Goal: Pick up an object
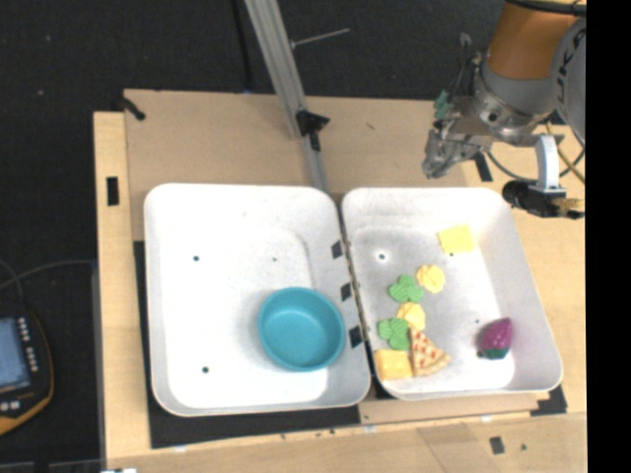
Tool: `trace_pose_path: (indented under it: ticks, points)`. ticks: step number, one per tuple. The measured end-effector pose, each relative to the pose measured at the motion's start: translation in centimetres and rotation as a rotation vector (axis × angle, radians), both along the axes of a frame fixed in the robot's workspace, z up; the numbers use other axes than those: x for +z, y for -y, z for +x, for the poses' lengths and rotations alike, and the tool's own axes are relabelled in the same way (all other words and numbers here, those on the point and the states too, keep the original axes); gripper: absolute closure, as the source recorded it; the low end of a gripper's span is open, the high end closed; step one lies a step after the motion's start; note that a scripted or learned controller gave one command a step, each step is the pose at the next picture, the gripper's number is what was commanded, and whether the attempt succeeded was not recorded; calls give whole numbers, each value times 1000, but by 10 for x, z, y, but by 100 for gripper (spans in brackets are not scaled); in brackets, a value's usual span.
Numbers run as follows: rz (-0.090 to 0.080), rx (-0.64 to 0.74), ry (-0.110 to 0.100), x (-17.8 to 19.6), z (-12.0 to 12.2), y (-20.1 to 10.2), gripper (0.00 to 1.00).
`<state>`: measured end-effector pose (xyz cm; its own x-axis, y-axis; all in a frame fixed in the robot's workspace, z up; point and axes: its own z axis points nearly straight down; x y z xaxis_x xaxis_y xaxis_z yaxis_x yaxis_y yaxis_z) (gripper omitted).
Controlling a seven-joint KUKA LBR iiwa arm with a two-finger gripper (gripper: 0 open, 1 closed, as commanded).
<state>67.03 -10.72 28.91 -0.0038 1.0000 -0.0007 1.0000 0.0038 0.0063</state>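
Observation:
My gripper (440,162) hangs above the far edge of the right bin (463,205), over the bench just behind its rim, with nothing seen between its fingers. In the right bin lie a yellow square block (456,239), a pale yellow piece (431,279), a green leafy piece (404,290), another yellow piece (412,315), a second green piece (393,332), a pizza slice (426,352), a yellow cheese block (393,365) and a purple fruit (495,337). A blue bowl (301,327) sits in the left bin (197,225).
A slanted metal pole (281,67) rises behind the bins and ends near their shared far corner. A handheld pendant (20,368) lies at the left, off the bench. The bins' inner walls meet at the middle divider (347,284).

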Motion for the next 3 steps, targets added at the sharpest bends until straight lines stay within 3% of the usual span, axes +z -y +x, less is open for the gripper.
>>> trace_pose_path:
  ticks: [2, 3]
  points:
    - [1, 3, -7, -30, -13, -113, 100]
    - [1, 2, -5, -39, -4, -160, 100]
